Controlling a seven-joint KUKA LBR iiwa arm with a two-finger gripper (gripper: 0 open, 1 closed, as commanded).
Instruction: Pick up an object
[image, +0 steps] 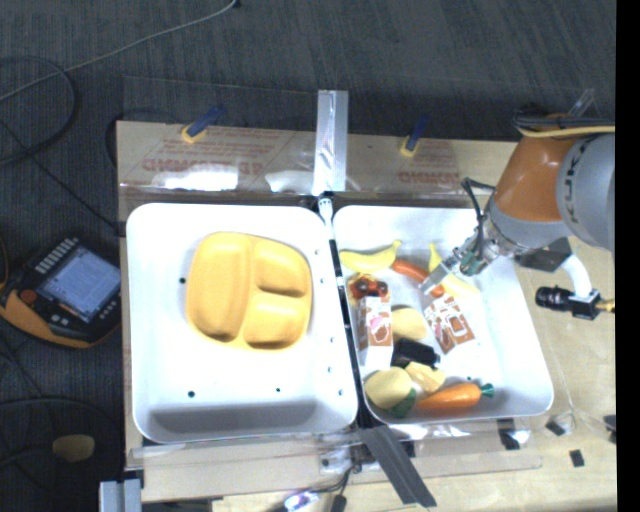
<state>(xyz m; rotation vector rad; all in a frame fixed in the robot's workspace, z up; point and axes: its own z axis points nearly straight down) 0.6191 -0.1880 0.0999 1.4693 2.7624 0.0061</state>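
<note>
White packets — print unreadable

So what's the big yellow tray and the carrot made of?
The yellow tray looks like moulded plastic: smooth, one even colour, rounded compartments with a soft sheen. The carrot seems to be plastic toy food too, glossy orange with a green top, though it could be rubber.

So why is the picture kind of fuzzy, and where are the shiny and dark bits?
Camera view: the whole picture is soft, so the small toys in the right bin smear together; the gripper is blurry too; the white bin walls glow brightly; the yellow tray in the left bin casts a soft shadow along its lower edge; the plastic sheet behind the bins shows pale glare.
</note>
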